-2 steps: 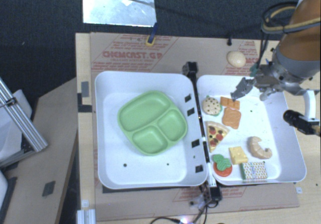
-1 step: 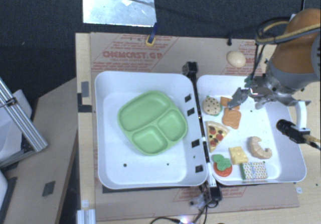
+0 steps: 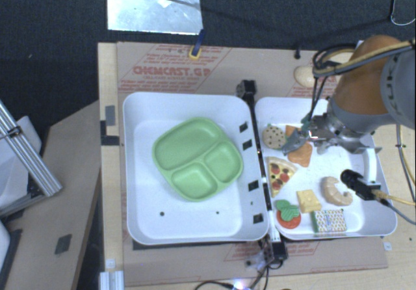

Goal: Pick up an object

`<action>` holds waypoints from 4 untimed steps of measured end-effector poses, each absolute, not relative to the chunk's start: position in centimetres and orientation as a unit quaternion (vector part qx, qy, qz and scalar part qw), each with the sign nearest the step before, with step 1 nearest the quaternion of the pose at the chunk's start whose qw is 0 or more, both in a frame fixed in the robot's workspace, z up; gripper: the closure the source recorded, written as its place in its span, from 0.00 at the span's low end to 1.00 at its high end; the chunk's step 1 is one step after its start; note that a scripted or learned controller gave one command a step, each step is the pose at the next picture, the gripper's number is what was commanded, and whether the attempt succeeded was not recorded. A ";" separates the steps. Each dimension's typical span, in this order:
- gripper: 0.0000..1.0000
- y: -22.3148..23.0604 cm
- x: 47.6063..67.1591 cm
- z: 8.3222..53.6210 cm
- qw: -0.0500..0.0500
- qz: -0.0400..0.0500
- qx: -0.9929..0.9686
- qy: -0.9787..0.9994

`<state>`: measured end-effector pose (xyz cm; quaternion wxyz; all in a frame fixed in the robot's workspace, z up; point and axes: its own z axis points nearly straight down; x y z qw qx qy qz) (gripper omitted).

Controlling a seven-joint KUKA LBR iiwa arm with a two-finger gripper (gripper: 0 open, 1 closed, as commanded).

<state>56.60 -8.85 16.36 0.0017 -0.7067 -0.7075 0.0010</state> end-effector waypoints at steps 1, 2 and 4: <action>0.00 -9.2 57.1 10.3 0.001 0.001 -0.707 -0.707; 0.00 -9.1 57.4 8.8 0.000 -0.002 -0.707 -0.708; 1.00 -9.9 57.4 15.0 -0.002 -0.001 -0.707 -0.707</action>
